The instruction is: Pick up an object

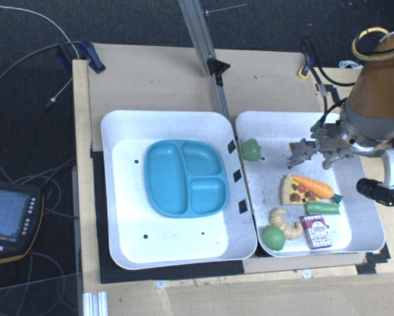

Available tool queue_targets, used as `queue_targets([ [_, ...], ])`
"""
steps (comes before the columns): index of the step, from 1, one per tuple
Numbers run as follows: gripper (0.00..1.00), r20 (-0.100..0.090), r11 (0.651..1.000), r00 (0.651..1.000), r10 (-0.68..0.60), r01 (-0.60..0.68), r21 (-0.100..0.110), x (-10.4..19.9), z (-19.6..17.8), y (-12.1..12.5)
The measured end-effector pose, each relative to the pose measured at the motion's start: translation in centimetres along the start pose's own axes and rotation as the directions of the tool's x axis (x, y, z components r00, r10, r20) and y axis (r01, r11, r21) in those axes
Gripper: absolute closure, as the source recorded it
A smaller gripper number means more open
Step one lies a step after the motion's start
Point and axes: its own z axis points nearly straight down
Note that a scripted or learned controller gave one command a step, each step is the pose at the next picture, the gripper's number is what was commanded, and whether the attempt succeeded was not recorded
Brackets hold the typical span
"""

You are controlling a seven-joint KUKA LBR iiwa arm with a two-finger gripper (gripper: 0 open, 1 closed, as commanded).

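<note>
Item: right bin (pixel 374 232), holding the pickable goods. We count a carrot (pixel 313 186) lying across the top of a pizza slice (pixel 294 191), a green pepper-like piece (pixel 322 207) just below the carrot, a small dark red box (pixel 317 232), a tan curled piece (pixel 285 223) touching a green ball (pixel 273 237), and a second green ball (pixel 250 149) apart near the bin's left wall. Item: tool (pixel 318 151), hanging over the upper middle of this bin, nothing visible between its fingers; whether they are spread or closed we cannot tell from this angle. Key relation: the carrot lies just below the tool in the view, toward the table's near edge, with its long axis running left to right and dipping slightly to the right. We judge it the nearest candidate; a grasp would likely need the tool to close across that axis. Item: left bin (pixel 118 176), holding a blue divided plate (pixel 185 177), well apart from the tool.
</note>
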Motion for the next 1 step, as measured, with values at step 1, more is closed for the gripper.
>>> queue_targets([
  [1,0.00,0.000,1.000,1.000,0.001,-0.001,-0.001,0.15,4.27,-0.27],
])
